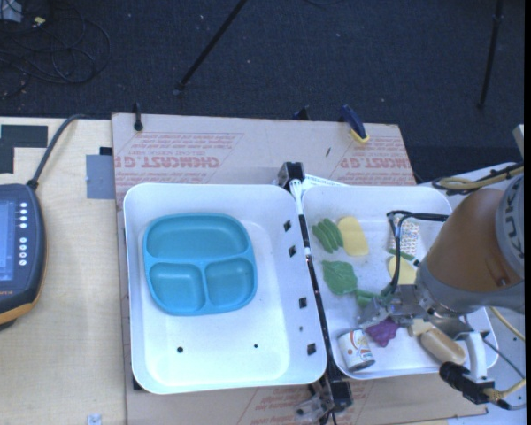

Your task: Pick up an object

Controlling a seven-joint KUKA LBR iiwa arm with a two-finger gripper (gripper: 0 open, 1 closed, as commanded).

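The right bin (pixel 372 197) holds several small objects. A green ribbed piece (pixel 327 235) and a yellow piece (pixel 352 235) lie at its far left, with a green leafy piece (pixel 340 276) below them. A purple piece (pixel 383 333) and a small can (pixel 357 348) on its side lie near the front edge. A tan piece (pixel 441 343) sits at the front right. My gripper (pixel 377 306) hangs low over the bin's middle, just above the purple piece and to the right of the leafy piece. The arm (pixel 467 251) hides part of a second yellow piece (pixel 402 271).
A blue divided plate (pixel 199 262) lies in the left bin (pixel 159 352). A speckled object (pixel 410 235) rests at the right bin's back. A black divider (pixel 305 268) runs between the bins. A tablet (pixel 4 246) sits at the bench's far left.
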